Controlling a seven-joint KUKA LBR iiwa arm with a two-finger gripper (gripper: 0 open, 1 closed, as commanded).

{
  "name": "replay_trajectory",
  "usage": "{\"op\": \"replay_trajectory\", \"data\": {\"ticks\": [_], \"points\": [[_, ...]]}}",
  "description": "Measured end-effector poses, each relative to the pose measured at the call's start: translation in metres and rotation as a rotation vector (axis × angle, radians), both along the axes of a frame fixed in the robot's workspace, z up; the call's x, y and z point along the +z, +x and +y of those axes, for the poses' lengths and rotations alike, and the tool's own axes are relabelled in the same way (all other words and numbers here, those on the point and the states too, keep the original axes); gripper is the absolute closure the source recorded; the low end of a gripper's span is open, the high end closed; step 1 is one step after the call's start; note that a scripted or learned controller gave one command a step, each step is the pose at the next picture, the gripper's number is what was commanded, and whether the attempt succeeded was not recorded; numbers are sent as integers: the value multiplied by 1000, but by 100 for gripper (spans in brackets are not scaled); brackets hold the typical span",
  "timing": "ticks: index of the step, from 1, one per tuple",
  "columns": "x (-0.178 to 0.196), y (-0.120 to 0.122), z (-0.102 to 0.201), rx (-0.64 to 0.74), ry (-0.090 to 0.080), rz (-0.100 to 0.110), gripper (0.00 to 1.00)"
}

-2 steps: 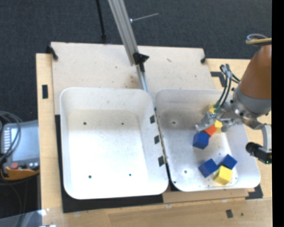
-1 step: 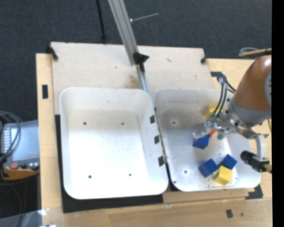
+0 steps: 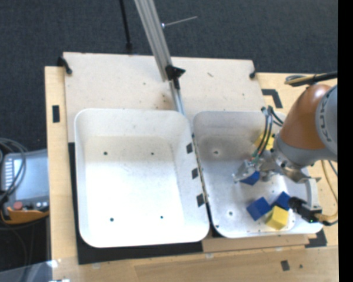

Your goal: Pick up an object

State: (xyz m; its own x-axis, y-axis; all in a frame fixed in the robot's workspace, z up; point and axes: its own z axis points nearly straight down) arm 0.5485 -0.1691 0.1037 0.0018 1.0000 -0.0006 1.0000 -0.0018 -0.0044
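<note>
blue block (image 3: pixel 250 177) at jaws (image 3: pixel 245 174), grip unclear; arm (image 3: pixel 306 128) hides yellow piece (image 3: pixel 263 141).

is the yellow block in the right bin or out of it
In. The yellow block lies on the floor of the right bin, near its front edge, touching a blue block.

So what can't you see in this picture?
- Gripper, camera view: fingers too small and blurred to tell if they hold the blue piece beside them.
- Yellow thing: the arm hides most of it.
- Blue blocks and yellow block: huddled close; touching or not is unclear.
</note>
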Motion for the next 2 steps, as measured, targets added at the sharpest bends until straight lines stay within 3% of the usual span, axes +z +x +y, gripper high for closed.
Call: {"op": "replay_trajectory", "data": {"ticks": [1, 2], "points": [[14, 2, 0, -7, 1, -8, 100], [63, 11, -7, 3, -1, -10, 100]]}}
